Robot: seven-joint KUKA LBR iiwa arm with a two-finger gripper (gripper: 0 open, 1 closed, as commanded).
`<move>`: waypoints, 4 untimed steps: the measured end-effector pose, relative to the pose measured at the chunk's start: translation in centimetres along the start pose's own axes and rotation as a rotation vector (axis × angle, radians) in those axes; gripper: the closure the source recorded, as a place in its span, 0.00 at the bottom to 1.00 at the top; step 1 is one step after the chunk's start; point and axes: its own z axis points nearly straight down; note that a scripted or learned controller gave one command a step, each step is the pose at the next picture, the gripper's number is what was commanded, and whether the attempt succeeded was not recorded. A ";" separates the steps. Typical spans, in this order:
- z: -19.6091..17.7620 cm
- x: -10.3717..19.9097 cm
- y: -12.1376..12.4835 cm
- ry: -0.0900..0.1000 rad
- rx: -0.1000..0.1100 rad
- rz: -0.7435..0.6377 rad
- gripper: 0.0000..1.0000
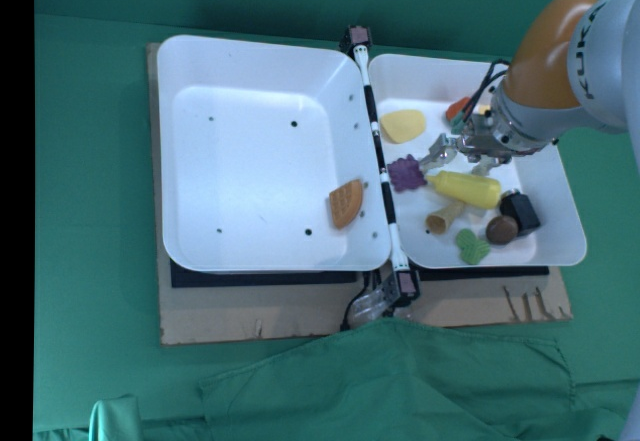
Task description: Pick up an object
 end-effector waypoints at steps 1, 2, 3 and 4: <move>-0.1 0.9 -6.1 -0.001 -0.005 0.000 0.00; 0.1 -0.1 -2.6 0.004 0.007 -0.003 0.00; -0.1 1.2 -9.4 -0.001 -0.003 0.001 0.00; -1.3 1.0 -9.1 -0.003 -0.009 0.003 1.00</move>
